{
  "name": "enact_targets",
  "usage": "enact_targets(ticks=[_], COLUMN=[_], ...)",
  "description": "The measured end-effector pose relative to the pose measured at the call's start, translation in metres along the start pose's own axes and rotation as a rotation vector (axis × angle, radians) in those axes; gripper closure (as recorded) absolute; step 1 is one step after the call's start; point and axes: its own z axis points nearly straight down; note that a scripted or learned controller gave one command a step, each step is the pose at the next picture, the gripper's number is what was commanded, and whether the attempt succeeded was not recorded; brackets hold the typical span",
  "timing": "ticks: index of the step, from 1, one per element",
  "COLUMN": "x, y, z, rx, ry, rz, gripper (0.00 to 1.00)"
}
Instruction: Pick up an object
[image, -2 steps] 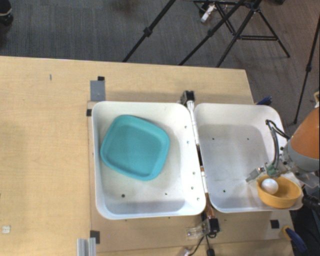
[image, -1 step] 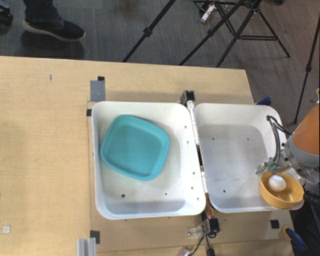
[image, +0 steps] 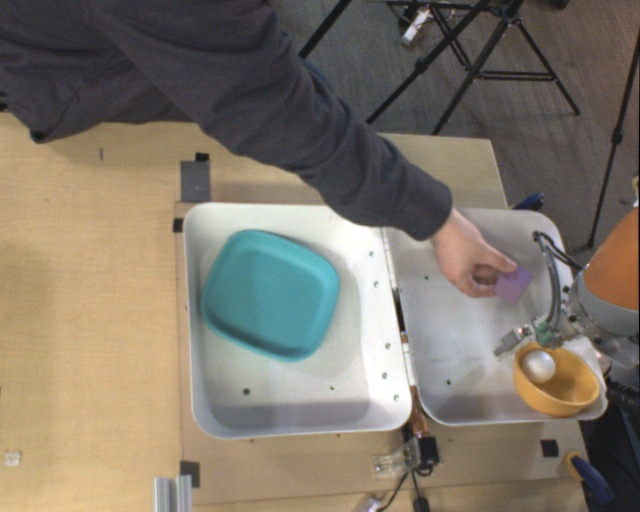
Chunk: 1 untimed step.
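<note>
A person's hand (image: 468, 262) reaches into the right bin (image: 455, 375) from the upper left and holds a small purple object (image: 513, 284). At that bin's lower right corner sits a yellow bowl (image: 560, 388) with a white ball (image: 540, 366) in it. My gripper (image: 532, 337) hangs just above the bowl's left rim, right of and below the hand. The arm's orange band (image: 615, 272) shows at the right edge. A teal square plate (image: 270, 292) lies upside down in the left bin (image: 290, 410).
The person's dark grey sleeve (image: 250, 90) crosses the top of the view and covers the far corner of the left bin. A grey cable (image: 549, 270) loops above my gripper. Tripod legs (image: 470, 50) stand on the carpet behind the bench.
</note>
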Motion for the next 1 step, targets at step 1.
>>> enact_targets(ticks=[1], x=[-0.0083], y=[0.0063], z=[0.0139], rx=[0.014], ry=[0.007], rz=[-0.026], gripper=[0.0])
